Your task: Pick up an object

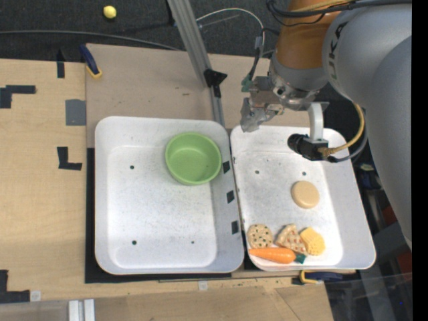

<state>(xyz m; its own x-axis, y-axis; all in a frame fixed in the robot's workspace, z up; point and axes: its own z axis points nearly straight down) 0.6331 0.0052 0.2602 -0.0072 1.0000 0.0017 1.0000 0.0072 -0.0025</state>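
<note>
Arm: reaching in from the right, grey with an orange band, wrist over the far edge of the right bin [348, 179].
Gripper [253, 122]: hanging above the far left corner of the right bin, beside the wall shared with the left bin [107, 179]; nothing seen between its tips; whether spread or closed, cannot tell.
Nearest candidate: tan round disc [305, 194], lying flat on the right bin's floor, toward the near side and to the right of the gripper, well apart from it.
Other candidates: a cluster along the near edge of the right bin, with a waffle cookie [259, 235], a cracker [290, 236], a yellow corn piece [312, 241] and a carrot [273, 255]; all touching or just beside one another.
Carrot's long axis: roughly left to right, parallel to the near wall and close against it.
Left bin: green bowl [193, 157] upright near the far right part, close to the shared wall, left of the gripper and nearer to the viewer.
Key relation: every pickable thing lies on the near side of the gripper; disc and bowl closer, cluster farthest.
Judgement: no grasp begun; disc likely the cleanest target, standing alone with room around it; the cluster risks a crowded, slipping pinch.
</note>
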